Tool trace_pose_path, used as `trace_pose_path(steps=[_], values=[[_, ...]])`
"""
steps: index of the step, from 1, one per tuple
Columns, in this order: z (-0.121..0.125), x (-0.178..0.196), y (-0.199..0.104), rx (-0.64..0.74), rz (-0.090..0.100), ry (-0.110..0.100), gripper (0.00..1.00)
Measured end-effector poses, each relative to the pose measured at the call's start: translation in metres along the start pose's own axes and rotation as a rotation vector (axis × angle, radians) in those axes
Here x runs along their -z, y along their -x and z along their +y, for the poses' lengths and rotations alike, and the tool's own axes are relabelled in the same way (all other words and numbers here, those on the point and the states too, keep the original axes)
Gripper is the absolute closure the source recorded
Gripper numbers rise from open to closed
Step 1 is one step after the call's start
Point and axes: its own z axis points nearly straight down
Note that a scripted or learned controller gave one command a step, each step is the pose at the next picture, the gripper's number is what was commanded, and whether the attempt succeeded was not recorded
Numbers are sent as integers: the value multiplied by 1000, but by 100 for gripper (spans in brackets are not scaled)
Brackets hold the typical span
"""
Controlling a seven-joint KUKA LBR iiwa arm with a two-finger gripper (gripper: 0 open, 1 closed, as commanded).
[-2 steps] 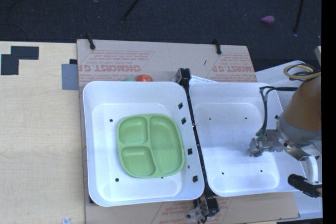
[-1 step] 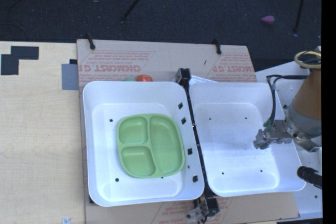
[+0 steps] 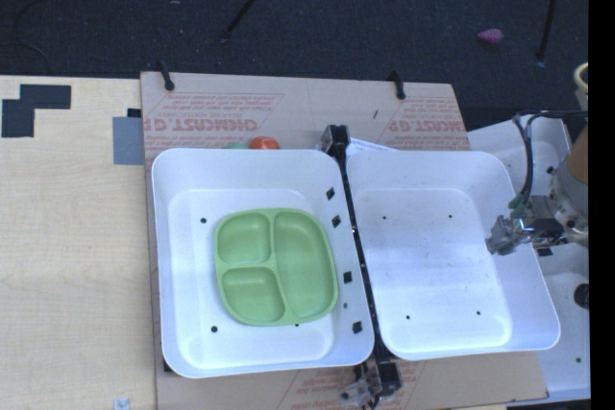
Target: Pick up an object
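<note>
A light green plate [image 3: 277, 266] with three compartments lies flat in the left white bin [image 3: 183, 206]. The right white bin [image 3: 480, 178] sits beside it. My gripper [image 3: 504, 236] hangs over the right bin's right edge, far from the plate. Nothing shows between its fingers. A small orange-red object [image 3: 263, 144] with a green bit next to it lies on the cardboard just behind the left bin's far rim.
Both bins rest on a cardboard sheet [image 3: 288, 115] with black clips at its far edge. A black divider bar [image 3: 351, 245] runs between the bins. A pale wooden table [image 3: 67, 254] lies to the left. Cables hang by the arm at right.
</note>
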Motion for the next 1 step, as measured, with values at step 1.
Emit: trace_pose_path(steps=[1], values=[[0, 5, 1, 0, 2, -5, 100]])
